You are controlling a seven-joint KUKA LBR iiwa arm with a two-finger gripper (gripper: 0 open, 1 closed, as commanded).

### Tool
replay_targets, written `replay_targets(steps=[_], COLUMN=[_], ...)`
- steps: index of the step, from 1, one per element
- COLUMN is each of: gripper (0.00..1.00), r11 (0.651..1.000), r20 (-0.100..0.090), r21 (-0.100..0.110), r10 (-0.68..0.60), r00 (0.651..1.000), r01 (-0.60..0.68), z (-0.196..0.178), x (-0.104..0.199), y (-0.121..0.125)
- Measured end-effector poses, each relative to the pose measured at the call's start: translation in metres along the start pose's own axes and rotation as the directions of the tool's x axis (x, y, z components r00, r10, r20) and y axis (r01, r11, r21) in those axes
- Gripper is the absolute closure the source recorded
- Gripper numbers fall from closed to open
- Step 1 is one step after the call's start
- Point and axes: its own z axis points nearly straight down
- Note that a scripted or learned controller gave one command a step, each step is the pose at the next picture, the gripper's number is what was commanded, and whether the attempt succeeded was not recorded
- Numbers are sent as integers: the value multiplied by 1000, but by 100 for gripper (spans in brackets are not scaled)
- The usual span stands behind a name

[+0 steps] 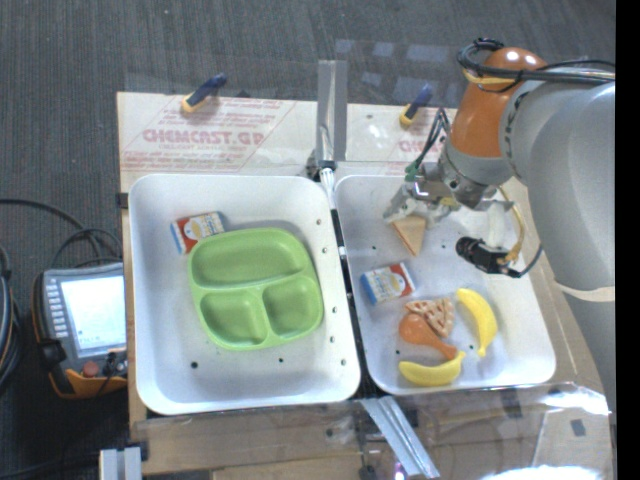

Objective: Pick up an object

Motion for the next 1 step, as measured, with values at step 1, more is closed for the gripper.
replay_targets(steps=[1], gripper=[100], r11=[990], r20=[3], r21=[0], r10=[-143], r00=[990], r01=[143], z=[-81], x=[41], y=[3])
